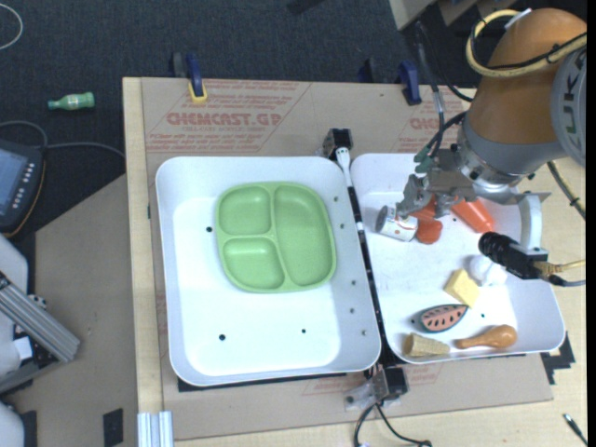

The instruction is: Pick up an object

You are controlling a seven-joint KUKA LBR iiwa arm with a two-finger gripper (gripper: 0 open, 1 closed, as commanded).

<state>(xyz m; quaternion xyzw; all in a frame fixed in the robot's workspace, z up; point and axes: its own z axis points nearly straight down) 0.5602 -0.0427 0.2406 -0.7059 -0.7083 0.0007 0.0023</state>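
My gripper [416,203] hangs low over the back left part of the right bin [400,277], under the grey and orange arm [521,82]. Just beneath and in front of it lies a small white and red object [395,224], with a round orange piece [428,230] beside it. An orange carrot-like piece [475,214] lies to the right, partly under the wrist. Whether the gripper touches any of them is not visible.
Toward the right bin's front lie a yellow cheese wedge [462,287], a watermelon slice [440,318], a bread wedge [426,345] and a drumstick [487,338]. A green divided plate [277,237] sits in the left bin [186,277]. A black fitting [506,253] juts from the arm.
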